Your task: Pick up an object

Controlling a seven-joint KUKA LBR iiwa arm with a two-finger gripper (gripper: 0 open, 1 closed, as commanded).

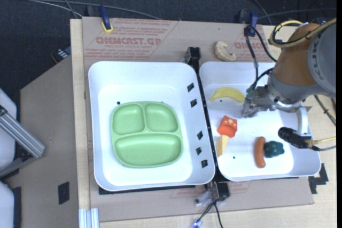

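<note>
1. Light is bright and even across the bench, with a cool bluish cast.
2. The two shallow white plastic bins (101, 115) are near overexposed, their floors losing detail.
3. Shadows are soft and short, lying close under the pale green compartment tray (147, 133).
4. The dark floor in the upper left of the frame stays dim.
5. Focus is slightly soft throughout, and printed lettering on the brown cardboard sheet (133, 37) looks fuzzy.

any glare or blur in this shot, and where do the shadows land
In the camera view the light is even and soft: mild glare on the green tray, faint shadows under the banana and hot dog. The bins' white floors look nearly washed out. The arm's orange band is slightly soft; everything else is sharp.
</note>
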